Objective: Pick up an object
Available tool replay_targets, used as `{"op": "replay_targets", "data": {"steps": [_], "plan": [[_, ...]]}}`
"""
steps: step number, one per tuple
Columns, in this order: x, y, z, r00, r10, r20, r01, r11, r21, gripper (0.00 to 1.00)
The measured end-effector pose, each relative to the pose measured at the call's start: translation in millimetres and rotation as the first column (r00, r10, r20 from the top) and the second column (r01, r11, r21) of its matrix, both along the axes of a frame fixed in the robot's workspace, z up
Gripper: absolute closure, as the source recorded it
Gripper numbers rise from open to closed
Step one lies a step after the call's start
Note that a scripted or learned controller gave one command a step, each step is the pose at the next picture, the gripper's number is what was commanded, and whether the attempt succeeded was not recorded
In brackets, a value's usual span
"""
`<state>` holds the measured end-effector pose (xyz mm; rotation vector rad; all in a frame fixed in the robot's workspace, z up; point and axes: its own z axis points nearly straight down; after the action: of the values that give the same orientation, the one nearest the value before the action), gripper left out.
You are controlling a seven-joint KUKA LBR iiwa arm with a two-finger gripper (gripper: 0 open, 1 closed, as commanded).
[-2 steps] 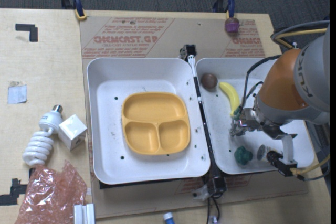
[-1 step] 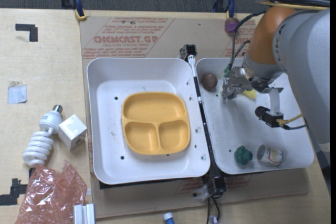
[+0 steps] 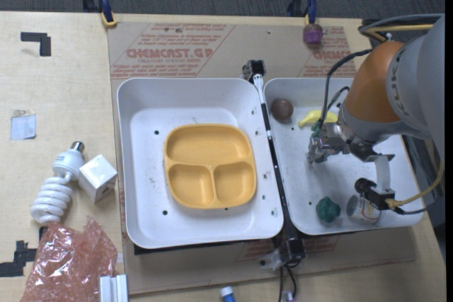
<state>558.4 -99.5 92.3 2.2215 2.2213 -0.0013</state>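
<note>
Below the gripper [image 3: 320,151], I am seeing nothing lifted yet; jaw state unclear. Green object [image 3: 328,209] is lying nearer, brown ball [image 3: 282,109] beyond, both ungrasped.

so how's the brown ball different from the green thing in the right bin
The brown ball is smooth, round and sits near the bin's far wall; the green thing looks lumpy and lies near the front wall. The ball is brown, the other dark green. Both are small, similar in size, and untouched by the gripper.
</note>
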Motion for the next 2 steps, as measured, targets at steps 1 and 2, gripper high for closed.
{"op": "replay_targets", "data": {"steps": [1, 2], "plan": [[-81, -1, 0, 1.0, -0.002, 0.0, 0.002, 1.0, 0.001, 0.0], [-37, 7, 0, 1.0, 0.0, 0.001, 0.0, 1.0, 0.0, 0.0]]}}
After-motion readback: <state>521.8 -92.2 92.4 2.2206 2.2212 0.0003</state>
